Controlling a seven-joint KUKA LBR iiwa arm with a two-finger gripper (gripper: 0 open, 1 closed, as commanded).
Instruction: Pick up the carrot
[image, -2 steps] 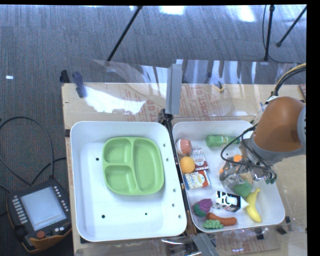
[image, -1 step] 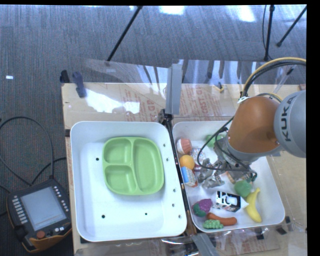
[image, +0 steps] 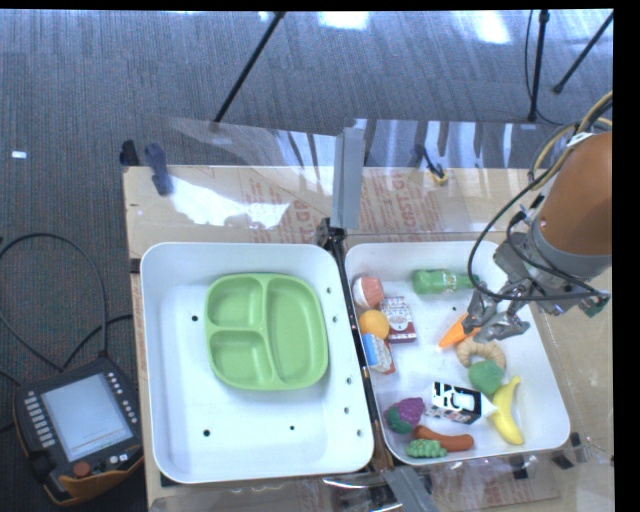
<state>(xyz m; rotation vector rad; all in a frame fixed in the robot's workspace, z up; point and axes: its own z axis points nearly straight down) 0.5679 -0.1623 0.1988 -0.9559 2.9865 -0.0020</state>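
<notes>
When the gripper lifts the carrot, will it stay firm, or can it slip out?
The carrot looks like smooth moulded plastic, so it is probably stiff and light. Its tapered shape may let it slide from the gripper. Its rounded body could roll toward the bagel if nudged.

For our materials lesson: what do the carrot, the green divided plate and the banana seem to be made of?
Carrot: probably moulded plastic, even orange, smooth.
Green divided plate: plastic by its look, one flat pale green, matt with soft moulded ridges.
Banana: likely toy plastic, uniform bright yellow with a slight sheen.

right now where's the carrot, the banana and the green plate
carrot (image: 452, 333), camera view, its orange body
banana (image: 508, 412), camera view, middle of its curve
green plate (image: 290, 330), camera view, floor of its big compartment
</notes>
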